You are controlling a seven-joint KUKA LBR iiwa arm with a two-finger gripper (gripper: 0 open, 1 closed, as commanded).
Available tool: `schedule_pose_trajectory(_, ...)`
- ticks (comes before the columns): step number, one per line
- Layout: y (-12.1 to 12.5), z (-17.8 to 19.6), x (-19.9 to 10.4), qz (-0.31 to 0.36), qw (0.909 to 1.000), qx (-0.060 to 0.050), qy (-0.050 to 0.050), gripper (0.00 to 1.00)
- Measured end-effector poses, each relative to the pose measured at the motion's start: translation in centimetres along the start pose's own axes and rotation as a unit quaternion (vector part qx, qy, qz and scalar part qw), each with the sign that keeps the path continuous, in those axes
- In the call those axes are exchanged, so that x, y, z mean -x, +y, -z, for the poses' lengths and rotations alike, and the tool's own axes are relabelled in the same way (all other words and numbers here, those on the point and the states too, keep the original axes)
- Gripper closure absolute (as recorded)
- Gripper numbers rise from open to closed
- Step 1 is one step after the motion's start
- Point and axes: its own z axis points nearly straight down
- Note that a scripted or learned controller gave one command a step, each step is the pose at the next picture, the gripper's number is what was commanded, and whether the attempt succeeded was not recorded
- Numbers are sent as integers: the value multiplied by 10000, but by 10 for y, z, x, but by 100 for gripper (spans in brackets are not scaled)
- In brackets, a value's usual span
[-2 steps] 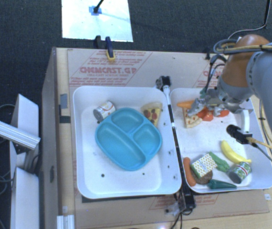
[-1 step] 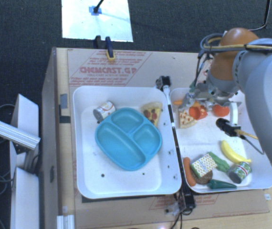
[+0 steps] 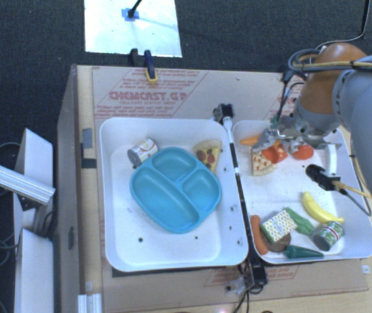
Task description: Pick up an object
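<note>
Dark carpet surrounds our bench (image 3: 75,175). We see a blue divided plate (image 3: 175,189) mid left bin (image 3: 117,246), then, at the right bin's (image 3: 362,240) far left corner, the gripper (image 3: 274,137) over a pizza slice (image 3: 261,163) and red pepper (image 3: 276,152); its state we cannot tell.

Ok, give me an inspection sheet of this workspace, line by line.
Surface: bench bearing two white bins, left bin and right bin.
Job's things: right bin holds pizza slice, red pieces, banana, can, carrot, green pieces.
Clutter: left bin holds blue divided plate, small can, second pizza slice.
Grippers: gripper low over the right bin's far end, above the red pieces; hold not visible.
Cables: black cable above the arm.
Surroundings: dark floor, white sheet beyond the bench.
</note>
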Motion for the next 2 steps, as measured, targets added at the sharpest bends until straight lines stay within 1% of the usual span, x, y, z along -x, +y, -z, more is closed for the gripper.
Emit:
schedule_pose_trajectory(1, 11, 40, -14, 9, 10000, -53, -6, 0)
schedule_pose_trajectory(2, 8, 51, -1, -4, 10000, -58, -8, 0)
